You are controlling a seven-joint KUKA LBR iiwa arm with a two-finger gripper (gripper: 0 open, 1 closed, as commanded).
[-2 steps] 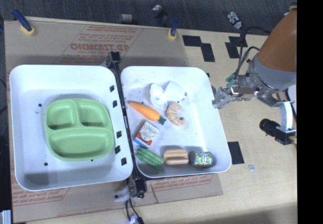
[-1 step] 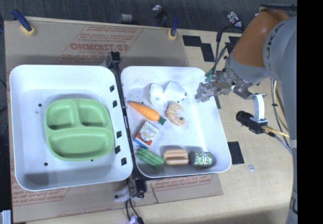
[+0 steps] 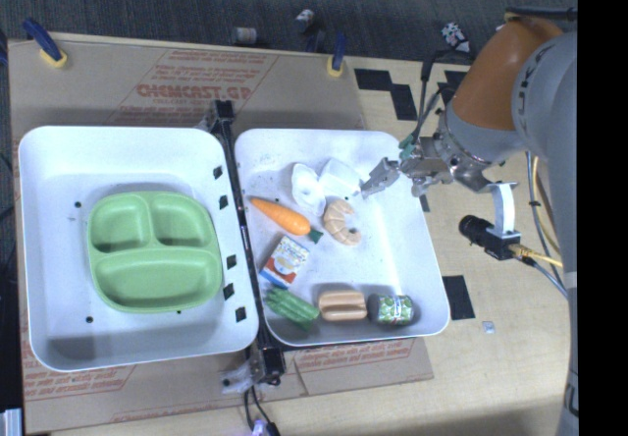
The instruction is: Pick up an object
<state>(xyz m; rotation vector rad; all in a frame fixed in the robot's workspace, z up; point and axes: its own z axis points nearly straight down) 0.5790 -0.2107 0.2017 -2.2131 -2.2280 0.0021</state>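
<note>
1. Where the arm enters the right bin (image 3: pixel 417 257), you see the gripper (image 3: pixel 376 181) above the bagel (image 3: pixel 340 221); finger state cannot be told.
2. Carrot (image 3: pixel 280 216) lies left of the bagel.

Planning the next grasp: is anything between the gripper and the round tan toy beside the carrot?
Nothing visible. The gripper sits just right of the tan toy, with bare bin floor between them.

Green divided plate (image 3: pixel 152 249), left bin (image 3: pixel 39 169)
</note>
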